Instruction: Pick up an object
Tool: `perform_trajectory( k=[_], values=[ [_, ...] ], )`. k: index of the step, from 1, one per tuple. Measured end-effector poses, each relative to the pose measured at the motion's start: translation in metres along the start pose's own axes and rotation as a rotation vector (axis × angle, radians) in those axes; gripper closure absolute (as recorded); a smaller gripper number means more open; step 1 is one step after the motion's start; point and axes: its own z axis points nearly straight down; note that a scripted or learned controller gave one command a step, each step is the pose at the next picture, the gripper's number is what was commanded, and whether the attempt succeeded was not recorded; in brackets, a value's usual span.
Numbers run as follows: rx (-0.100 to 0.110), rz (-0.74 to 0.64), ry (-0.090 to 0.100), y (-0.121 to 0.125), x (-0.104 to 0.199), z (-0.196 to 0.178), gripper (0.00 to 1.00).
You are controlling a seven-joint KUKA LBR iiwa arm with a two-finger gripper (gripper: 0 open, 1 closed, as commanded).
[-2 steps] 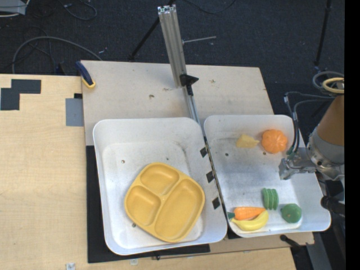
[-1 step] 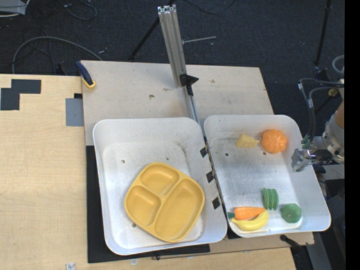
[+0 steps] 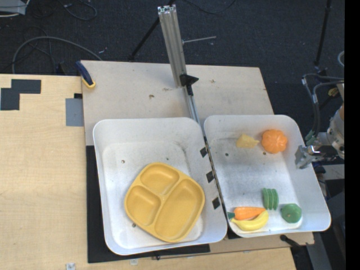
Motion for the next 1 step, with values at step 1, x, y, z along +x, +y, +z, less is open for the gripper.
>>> perform_trajectory(
  k=[1],
  values=[
    [0.003,-0.004,0.003,0.0115,0.0605,0.0044,1.00]
  ],
)
